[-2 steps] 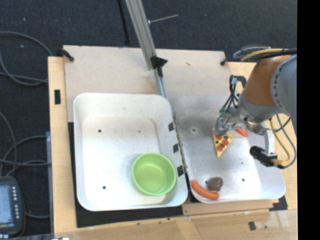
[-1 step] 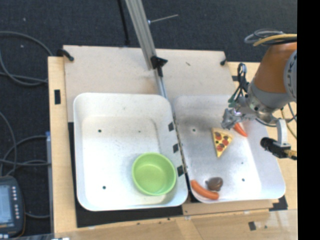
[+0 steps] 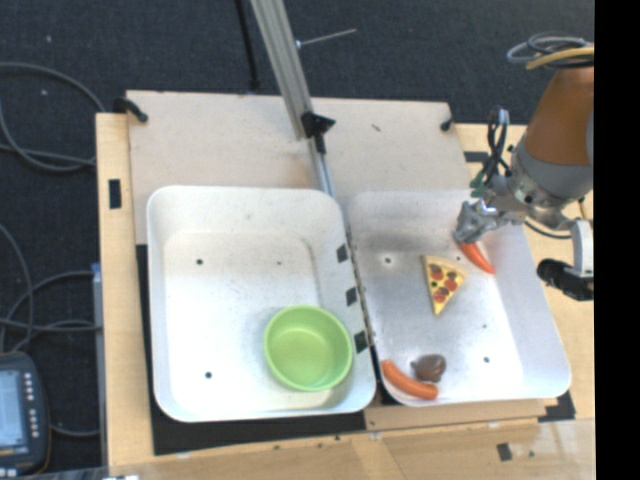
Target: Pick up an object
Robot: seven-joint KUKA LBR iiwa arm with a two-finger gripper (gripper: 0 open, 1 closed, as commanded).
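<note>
Over the right bin (image 3: 520,358), your tool (image 3: 472,230) sits low, touching a glossy orange carrot (image 3: 480,257); you cannot tell its state. Nearby lie a triangular pizza slice (image 3: 442,282), a sausage (image 3: 409,379) and a brown lump (image 3: 430,367). A smooth green bowl (image 3: 308,347) occupies the left bin (image 3: 200,268).

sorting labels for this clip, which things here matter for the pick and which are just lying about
In play for the pick:
- gripper, low over the right bin
- orange carrot-like piece right beneath it
- pizza slice
- sausage
- small brown lump

Lying about:
- green bowl in the left bin
- metal pole
- cables on the floor
</note>
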